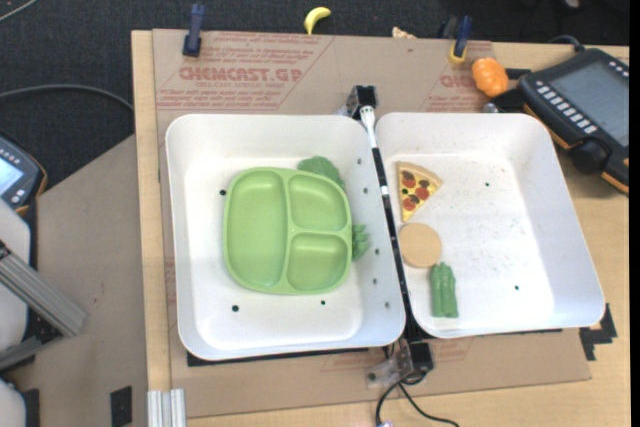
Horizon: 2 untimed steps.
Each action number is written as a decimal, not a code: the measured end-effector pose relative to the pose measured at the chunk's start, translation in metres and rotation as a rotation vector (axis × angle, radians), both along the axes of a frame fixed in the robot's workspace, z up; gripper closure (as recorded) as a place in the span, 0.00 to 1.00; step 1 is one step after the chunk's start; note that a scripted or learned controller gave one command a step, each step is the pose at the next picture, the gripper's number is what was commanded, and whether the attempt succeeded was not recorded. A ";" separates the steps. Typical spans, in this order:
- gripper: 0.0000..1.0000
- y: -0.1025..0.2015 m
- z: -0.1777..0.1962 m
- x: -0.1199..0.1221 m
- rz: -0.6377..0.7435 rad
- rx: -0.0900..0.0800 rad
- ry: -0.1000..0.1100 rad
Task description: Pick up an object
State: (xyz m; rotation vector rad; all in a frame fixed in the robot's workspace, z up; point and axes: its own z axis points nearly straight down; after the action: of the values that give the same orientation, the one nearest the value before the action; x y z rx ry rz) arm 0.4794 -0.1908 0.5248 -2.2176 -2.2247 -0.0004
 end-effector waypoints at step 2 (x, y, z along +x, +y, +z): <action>1.00 0.092 -0.026 0.000 0.002 0.001 0.001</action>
State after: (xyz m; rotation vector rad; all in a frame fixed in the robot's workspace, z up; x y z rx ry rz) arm 0.4796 -0.0990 0.4983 -2.2150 -2.2256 0.0000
